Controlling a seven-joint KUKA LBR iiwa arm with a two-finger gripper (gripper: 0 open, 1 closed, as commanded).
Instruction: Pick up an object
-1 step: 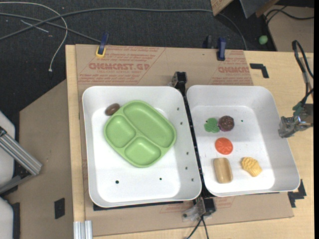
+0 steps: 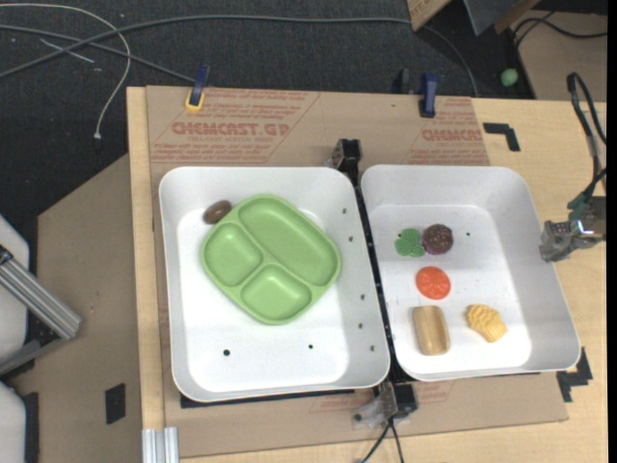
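Brown lump (image 2: 218, 211) beside green tray (image 2: 271, 257) — identity unclear.

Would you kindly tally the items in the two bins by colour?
Green: 2, plate and leafy piece
Brown: 2, left lump and ball
Orange: 1, disc
Tan: 1, roll
Yellow: 1, piece
Total: 7

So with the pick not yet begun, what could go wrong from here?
The green piece and the dark round one touch in the right bin, so closing on one may drag the other. The brown item in the left bin sits against the green divided plate, leaving little room around it. The tool sits at the right bin's edge.
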